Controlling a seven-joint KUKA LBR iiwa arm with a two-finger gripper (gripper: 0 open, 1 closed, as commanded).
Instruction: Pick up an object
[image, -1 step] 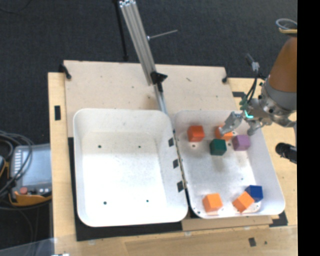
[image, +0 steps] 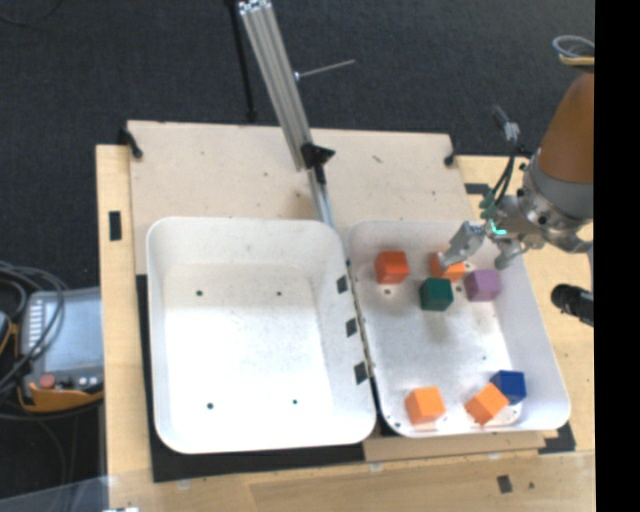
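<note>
Gripper (image: 484, 247) (arm angled leftward) hovers above right bin (image: 530, 345).

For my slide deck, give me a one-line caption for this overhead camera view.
Gripper poised over the right bin, above a small orange block among scattered coloured cubes.

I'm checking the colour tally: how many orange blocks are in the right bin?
4: one at upper left, one partly hidden beneath the gripper at, two near the front edge. The gripper may hide more.

A pale wooden bench (image: 280, 165) stands on dark carpet (image: 120, 60), with cables (image: 25, 290) at left.
</note>
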